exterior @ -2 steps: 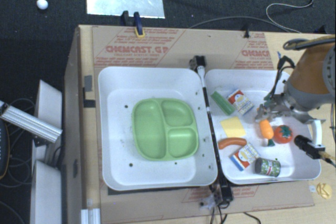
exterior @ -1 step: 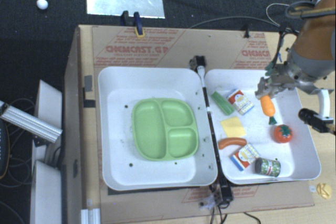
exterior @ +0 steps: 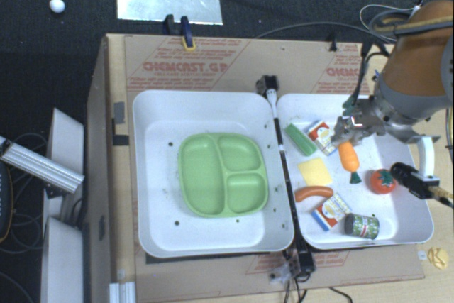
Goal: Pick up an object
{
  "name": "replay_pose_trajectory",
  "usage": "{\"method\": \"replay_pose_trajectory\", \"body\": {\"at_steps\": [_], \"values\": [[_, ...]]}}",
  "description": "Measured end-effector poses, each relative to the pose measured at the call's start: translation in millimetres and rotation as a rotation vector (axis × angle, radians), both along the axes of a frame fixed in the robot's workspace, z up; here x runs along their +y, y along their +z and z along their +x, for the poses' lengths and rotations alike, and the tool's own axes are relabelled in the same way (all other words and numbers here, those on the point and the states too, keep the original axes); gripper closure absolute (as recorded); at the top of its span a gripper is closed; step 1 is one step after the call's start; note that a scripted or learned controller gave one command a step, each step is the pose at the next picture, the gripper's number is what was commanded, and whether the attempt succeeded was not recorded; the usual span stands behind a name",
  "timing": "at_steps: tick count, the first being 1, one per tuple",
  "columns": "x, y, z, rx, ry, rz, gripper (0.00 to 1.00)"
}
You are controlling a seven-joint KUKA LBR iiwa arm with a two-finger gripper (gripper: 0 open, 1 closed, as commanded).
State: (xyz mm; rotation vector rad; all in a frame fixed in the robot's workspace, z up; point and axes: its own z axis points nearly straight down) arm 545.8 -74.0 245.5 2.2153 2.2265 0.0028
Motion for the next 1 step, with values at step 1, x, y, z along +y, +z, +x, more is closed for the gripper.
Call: {"method": "replay_pose_trajectory", "body": {"at_steps": [1], "values": [[21.0, 13.2, 14.0, 0.0, 0.0, 0.0, 1.0]]}}
